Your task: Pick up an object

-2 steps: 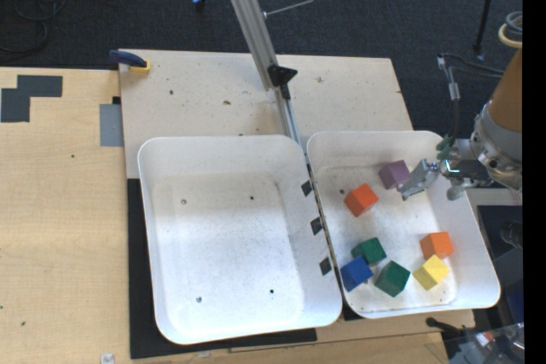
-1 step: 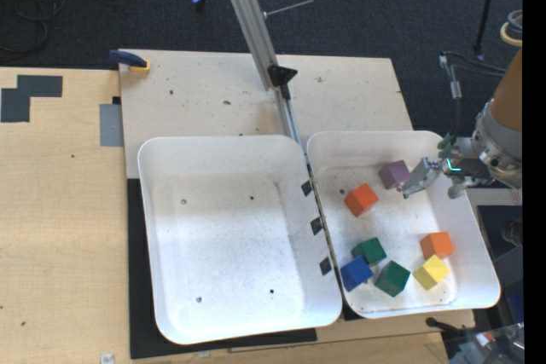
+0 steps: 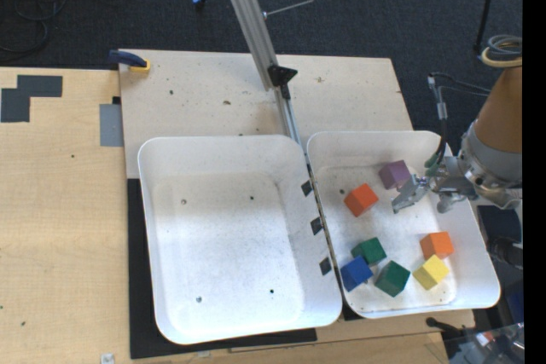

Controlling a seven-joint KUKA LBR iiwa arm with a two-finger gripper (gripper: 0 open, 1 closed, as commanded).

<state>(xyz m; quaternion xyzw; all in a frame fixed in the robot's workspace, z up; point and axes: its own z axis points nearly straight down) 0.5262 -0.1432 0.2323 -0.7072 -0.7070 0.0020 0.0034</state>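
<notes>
Right now the pincer (image 3: pixel 424 191) is hovering beside the purple cube (image 3: pixel 394 174), grip unreadable; it is looking light, rigid, best pinched across flat opposite faces.

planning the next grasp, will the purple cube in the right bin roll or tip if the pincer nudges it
Probably not roll: the purple cube has flat faces and sits flat on the right bin floor. It would more likely slide, since the floor looks smooth. It looks rigid, so it should keep its shape under the pincer.
</notes>
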